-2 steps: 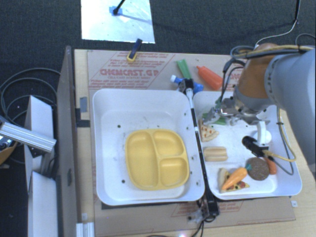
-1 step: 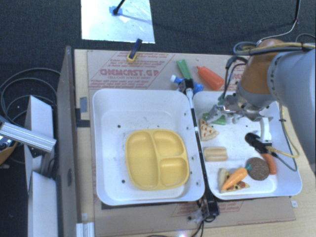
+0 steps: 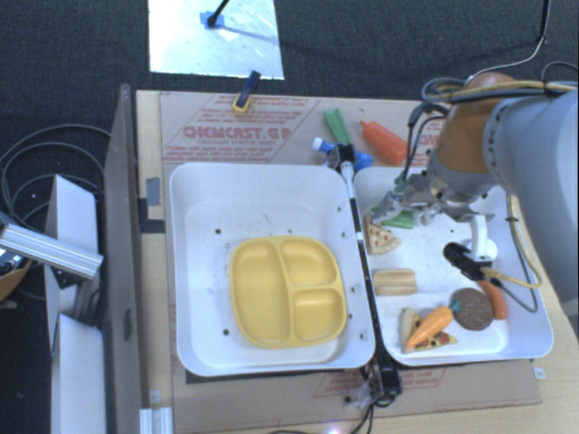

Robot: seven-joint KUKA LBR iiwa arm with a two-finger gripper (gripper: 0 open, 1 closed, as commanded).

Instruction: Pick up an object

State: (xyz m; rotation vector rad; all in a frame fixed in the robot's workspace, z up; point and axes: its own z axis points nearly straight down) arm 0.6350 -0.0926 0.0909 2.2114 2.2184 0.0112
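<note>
My gripper (image 3: 394, 209) hangs low over the far left part of the right bin (image 3: 534, 333). A green piece (image 3: 404, 221) pokes out right under it, and whether the gripper touches it is unclear. Just in front lies a toy pizza slice (image 3: 381, 239). Nearer the front of this bin are a tan bun (image 3: 395, 282), an orange carrot (image 3: 429, 325) lying across another pizza slice (image 3: 412, 320), a brown round patty (image 3: 472, 308) and a small orange piece (image 3: 496, 300).
A yellow divided plate (image 3: 288, 290) sits in the left bin (image 3: 199, 215). Behind the bins, on the cardboard, lie a green marker (image 3: 336, 124), an orange toy (image 3: 384, 143), a blue piece (image 3: 362, 161) and a yellow-and-blue clip (image 3: 244, 94). The arm (image 3: 516, 143) covers the right bin's far right.
</note>
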